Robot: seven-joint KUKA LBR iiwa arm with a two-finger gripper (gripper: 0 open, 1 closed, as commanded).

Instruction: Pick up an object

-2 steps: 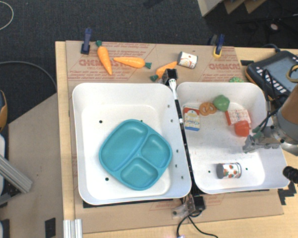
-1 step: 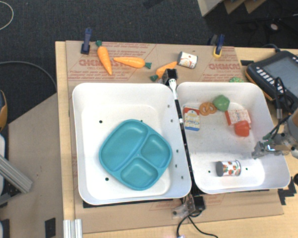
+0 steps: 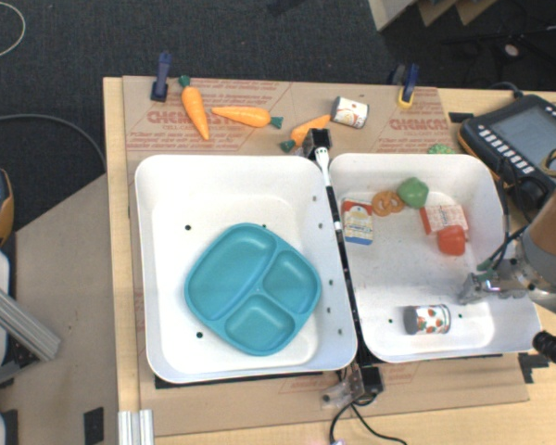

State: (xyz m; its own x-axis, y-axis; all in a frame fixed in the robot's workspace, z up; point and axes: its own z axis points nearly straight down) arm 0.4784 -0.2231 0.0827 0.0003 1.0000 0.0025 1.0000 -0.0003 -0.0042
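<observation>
White can with red spots [image 3: 428, 319] lies on its side near right bin's [image 3: 500, 334] front edge | jaws [image 3: 470, 291] just beside it, up and right, apart from it | jaws' spread: cannot tell | teal plate [image 3: 251, 287] in left bin [image 3: 157, 276]

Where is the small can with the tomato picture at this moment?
The small can lies on its side near the front edge of the right bin, left of the gripper and apart from it.

Dark carpet floor [image 3: 74, 35] surrounds a cardboard-topped bench [image 3: 259, 95] under even light.
</observation>
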